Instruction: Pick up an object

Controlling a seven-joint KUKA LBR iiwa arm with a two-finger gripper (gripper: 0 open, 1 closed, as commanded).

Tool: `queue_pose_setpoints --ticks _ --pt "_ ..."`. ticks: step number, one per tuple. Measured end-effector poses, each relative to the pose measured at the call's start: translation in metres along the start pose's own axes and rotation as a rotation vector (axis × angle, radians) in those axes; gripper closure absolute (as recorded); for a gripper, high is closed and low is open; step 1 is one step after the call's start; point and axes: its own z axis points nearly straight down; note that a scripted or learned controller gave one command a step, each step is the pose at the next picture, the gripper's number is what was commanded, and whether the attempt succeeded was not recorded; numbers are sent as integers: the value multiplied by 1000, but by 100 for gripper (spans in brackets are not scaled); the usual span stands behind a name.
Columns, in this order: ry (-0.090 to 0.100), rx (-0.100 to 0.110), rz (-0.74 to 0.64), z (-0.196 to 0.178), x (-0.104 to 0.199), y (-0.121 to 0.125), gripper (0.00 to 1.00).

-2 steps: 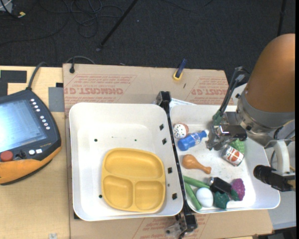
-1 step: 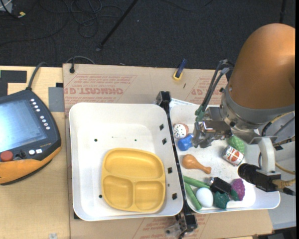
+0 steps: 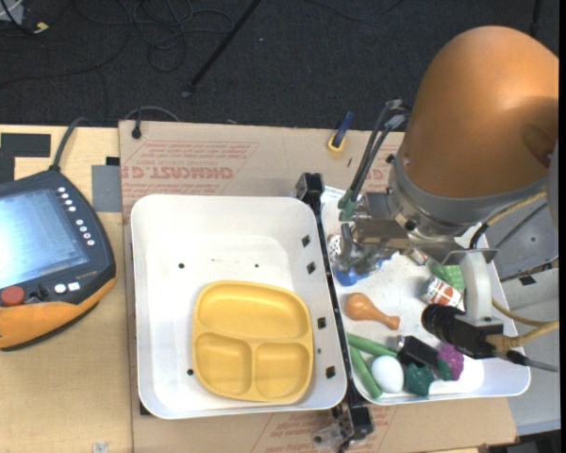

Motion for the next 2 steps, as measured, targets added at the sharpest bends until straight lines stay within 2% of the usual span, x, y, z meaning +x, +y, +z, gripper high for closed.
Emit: queue_pose_setpoints --ticks 1,2 --pt "-1 3 3 4 -16 0 100" --pt "-1 4 3 -6 -17 0 100"
